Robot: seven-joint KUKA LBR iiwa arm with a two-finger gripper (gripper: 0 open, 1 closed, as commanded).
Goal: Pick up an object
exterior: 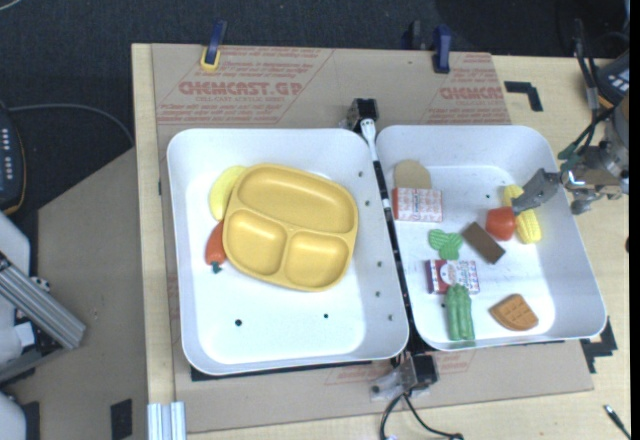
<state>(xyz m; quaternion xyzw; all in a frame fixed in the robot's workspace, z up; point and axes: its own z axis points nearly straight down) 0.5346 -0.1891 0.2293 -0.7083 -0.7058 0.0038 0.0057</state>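
Note:
The right bin (560, 258) holds several small toy foods. A red tomato (501, 223) lies next to a yellow corn piece (527, 226), with a small yellow item (512, 194) just above them. Further left are a brown bar (483, 242), a green leafy piece (446, 243), a red-and-white box (417, 204) and a tan round cookie (411, 174). Near the front lie a red-and-white packet (452, 276), a green cucumber (459, 313) and an orange waffle (513, 312). My gripper (546, 188) reaches in from the right edge, just above and right of the corn and tomato. Nothing is visibly held.
The left bin (200, 318) holds a yellow compartment tray (290, 226), with a yellow banana (225, 190) and a red pepper (215, 246) tucked at its left side. A black divider runs between the bins. Clamps sit on the board's far edge.

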